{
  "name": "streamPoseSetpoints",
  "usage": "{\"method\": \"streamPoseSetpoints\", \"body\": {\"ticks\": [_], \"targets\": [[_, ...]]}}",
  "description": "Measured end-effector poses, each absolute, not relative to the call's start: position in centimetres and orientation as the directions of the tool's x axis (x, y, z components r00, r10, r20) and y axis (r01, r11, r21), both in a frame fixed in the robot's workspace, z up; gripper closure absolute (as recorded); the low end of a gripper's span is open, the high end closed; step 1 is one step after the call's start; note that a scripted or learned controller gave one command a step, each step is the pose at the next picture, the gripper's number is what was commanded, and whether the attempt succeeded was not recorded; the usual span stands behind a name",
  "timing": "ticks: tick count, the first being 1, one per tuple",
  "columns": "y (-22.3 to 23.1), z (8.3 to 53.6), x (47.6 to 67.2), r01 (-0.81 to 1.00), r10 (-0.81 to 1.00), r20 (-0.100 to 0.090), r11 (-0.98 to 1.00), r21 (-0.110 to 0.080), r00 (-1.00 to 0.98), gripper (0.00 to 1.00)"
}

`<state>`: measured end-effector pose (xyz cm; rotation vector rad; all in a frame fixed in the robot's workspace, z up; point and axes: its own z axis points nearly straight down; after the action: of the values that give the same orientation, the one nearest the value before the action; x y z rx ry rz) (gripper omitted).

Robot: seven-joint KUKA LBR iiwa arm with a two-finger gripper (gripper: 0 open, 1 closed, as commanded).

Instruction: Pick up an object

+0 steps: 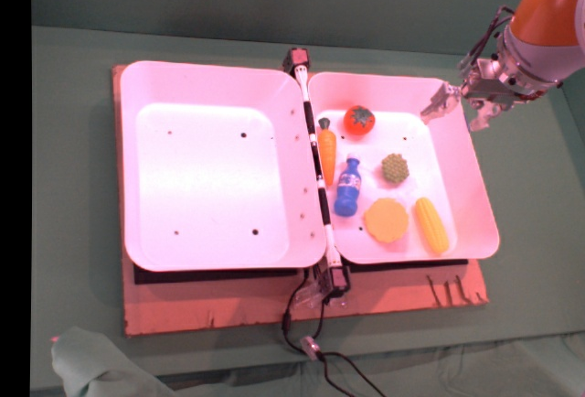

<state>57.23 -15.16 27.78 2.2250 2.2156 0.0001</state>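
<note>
The right bin (pixel 466 176) holds several toy foods: a red tomato (pixel 359 119), an orange carrot (pixel 326 150) along the left wall, a blue bottle (pixel 348 187), a green bumpy ball (pixel 395 168), an orange disc (pixel 387 220) and a yellow corn cob (pixel 431 224). My gripper (pixel 460 110) hangs above the bin's far right corner, away from all of them. Its two fingers stand spread apart with nothing between them.
The left bin (pixel 155 84) lies beside the right one, parted by a black-and-white divider rod (pixel 313 174). Both rest on a brown board (pixel 228 313) over the green bench. Cables (pixel 315 345) trail off the front edge, and a crumpled green cloth (pixel 91 368) lies at front left.
</note>
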Motion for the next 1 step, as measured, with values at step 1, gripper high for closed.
{"method": "streamPoseSetpoints", "body": {"ticks": [1], "targets": [[-16.13,22.32,56.76,1.0,1.0,-0.001,-0.005,-0.005,0.005,0.0]]}}
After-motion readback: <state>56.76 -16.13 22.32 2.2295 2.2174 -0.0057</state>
